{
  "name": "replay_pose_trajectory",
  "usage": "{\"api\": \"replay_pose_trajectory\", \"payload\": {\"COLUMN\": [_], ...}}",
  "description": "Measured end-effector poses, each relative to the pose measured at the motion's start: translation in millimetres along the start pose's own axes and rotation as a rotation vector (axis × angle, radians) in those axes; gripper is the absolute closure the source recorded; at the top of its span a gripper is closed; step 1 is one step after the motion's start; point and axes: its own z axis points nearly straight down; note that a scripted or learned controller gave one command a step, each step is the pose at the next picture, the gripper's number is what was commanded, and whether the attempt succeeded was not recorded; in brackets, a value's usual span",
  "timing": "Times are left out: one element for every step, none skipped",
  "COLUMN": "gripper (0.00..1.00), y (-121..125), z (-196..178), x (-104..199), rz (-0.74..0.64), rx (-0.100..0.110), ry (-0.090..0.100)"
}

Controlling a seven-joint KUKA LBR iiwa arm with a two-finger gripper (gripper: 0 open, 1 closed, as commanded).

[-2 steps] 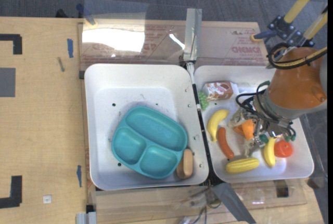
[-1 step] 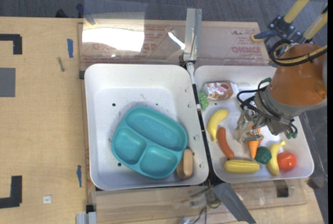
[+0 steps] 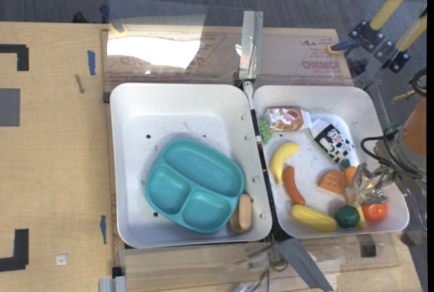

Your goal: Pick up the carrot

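The carrot (image 3: 350, 173) is a small orange piece with a green tip. It lies in the right bin (image 3: 308, 97) near that bin's right side, between an orange waffle-like wedge (image 3: 332, 182) and my gripper (image 3: 368, 185). My gripper is low over the bin's right front corner, just to the right of the carrot and partly over it. Part of the carrot is hidden by the metal of the gripper. I cannot make out anything held in it.
The right bin also holds a snack packet (image 3: 285, 119), a black-and-white carton (image 3: 334, 141), a banana (image 3: 283, 158), a sausage (image 3: 293, 184), corn (image 3: 313, 217), a green vegetable (image 3: 348, 216) and a red-orange tomato (image 3: 375, 211). The left bin (image 3: 135, 108) holds a teal divided plate (image 3: 194, 183) and a bread roll (image 3: 241, 212).
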Motion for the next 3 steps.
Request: {"api": "replay_pose_trajectory", "payload": {"gripper": [1.00, 1.00, 0.00], "y": [45, 5, 7], "z": [-37, -36, -36], "x": [-106, -40, -41], "rz": [0.034, -0.430, -0.432], "rx": [-0.002, -0.003, -0.004], "ry": [-0.011, 0.000, -0.001]}}
